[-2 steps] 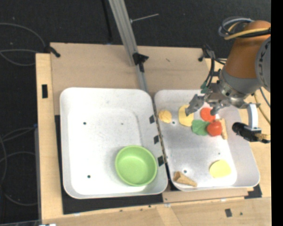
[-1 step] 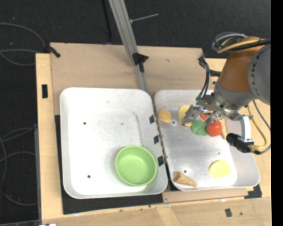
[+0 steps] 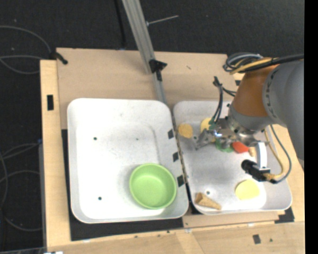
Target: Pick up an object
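Objects for picking are lying in both white bins, and the count is small. One green bowl (image 3: 152, 186) is sitting upright in the left bin (image 3: 95, 120), near its front right corner, mouth up. It is resting well apart from everything else.

Five loose pieces are showing in the right bin (image 3: 201, 168). One round tan piece (image 3: 185, 130) is lying near the bin's left wall, toward the back. One bright yellow piece (image 3: 205, 125) is sitting just to its right, partly covered by the arm's wrist. One pale yellow disc (image 3: 248, 190) is lying flat near the front right corner. One brown, cone-shaped piece (image 3: 207, 200) is lying on its side at the front edge, to the left of the disc and apart from it. One green piece (image 3: 223, 145) and one red-orange piece (image 3: 240, 147) are showing side by side right under the wrist, too hidden for their shapes to be read.

One arm (image 3: 265, 97) is reaching in from the right, its orange band sitting above the grey wrist, and it is hanging over the back half of the right bin. The gripper (image 3: 218, 139) is pointing down among the green, red-orange and bright yellow pieces. From this angle I cannot tell how wide it is standing or whether it is gripping anything.

One metal pole (image 3: 140, 30) is slanting across the bench (image 3: 111, 73) behind the bins.
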Motion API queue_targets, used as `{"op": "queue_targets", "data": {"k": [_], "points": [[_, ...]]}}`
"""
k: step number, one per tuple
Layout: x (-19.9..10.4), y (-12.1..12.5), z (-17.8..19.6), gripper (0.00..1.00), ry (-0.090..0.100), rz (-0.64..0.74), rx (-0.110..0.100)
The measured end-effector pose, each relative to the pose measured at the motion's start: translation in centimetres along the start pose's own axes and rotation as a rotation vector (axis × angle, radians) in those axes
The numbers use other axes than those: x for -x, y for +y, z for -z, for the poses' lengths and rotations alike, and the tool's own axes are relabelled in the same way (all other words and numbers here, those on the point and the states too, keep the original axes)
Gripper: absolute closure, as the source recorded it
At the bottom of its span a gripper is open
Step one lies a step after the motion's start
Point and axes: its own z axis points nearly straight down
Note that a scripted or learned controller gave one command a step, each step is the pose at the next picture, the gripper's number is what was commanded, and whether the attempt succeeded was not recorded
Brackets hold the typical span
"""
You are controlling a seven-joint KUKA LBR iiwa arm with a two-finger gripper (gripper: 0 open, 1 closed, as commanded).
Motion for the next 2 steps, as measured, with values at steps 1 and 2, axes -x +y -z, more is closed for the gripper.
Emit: {"op": "queue_targets", "data": {"k": [1,2], "points": [[0.0,0.2,1.5,1.00,0.002,-0.004,0.008],[-0.4,1.1,7.4,1.00,0.002,0.006,0.012]]}}
